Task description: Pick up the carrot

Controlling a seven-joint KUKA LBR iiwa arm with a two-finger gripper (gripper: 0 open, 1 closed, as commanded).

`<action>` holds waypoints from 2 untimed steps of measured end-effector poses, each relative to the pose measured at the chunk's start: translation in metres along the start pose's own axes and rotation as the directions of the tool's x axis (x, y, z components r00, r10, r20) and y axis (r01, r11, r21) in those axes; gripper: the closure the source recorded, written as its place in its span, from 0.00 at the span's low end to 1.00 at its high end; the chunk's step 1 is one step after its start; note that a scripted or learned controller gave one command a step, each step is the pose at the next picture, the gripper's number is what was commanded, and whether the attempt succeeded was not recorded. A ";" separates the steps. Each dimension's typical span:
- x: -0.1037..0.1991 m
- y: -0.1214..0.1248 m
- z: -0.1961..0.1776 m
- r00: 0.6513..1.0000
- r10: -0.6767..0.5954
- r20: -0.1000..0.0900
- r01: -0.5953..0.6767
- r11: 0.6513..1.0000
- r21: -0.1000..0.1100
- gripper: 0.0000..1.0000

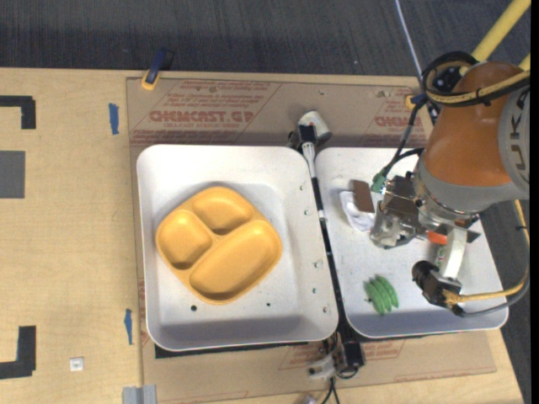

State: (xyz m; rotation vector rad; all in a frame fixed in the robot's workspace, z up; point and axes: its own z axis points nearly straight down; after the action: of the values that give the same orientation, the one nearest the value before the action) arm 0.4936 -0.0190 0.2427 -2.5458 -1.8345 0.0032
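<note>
The carrot (435, 237), a small orange piece near the right bin's (493, 316) right edge, looks light, stiff and slippery, best pinched across its middle; the gripper (389, 234) hovers just beside it.

From my station, the right bin (497, 305) is crowded: the arm (472, 133) covers its upper right, and a green object (381, 294) lies near the front wall. The bin's near-left floor beside the divider stays passable. A yellow sectioned tray (219, 242) occupies most of the left bin (160, 175).
</note>
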 end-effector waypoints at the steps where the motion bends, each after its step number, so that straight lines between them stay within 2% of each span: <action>1: 0.000 0.000 0.000 1.000 0.001 0.000 -0.001 1.000 0.000 0.00; 2: 0.000 0.000 -0.010 1.000 0.001 -0.001 -0.001 1.000 -0.001 1.00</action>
State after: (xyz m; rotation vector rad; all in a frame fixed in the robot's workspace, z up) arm 0.4941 -0.0190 0.2528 -2.5466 -1.8337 0.0019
